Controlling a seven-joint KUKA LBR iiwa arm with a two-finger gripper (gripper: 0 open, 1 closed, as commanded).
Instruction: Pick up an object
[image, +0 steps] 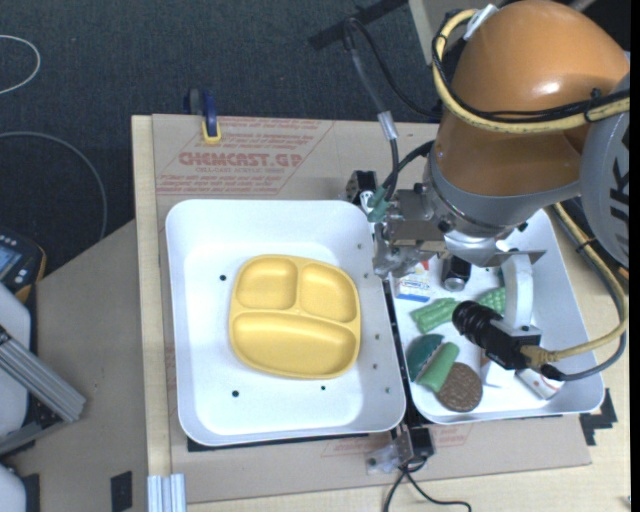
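a blue clamp (208, 104) sits at the far edge of the brown lettered board (250, 178), dark carpet (110, 60) around it.

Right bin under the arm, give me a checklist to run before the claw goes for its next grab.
1. Claw over the right white bin: ok, at its left wall.
2. Claw open or shut: cannot tell.
3. Targets present: ok, green ridged piece, brown round disc, small blue-and-white box.
4. Room around targets: not ok, they lie crowded together.
5. Yellow divided plastic plate in left white bin: ok, apart from claw.
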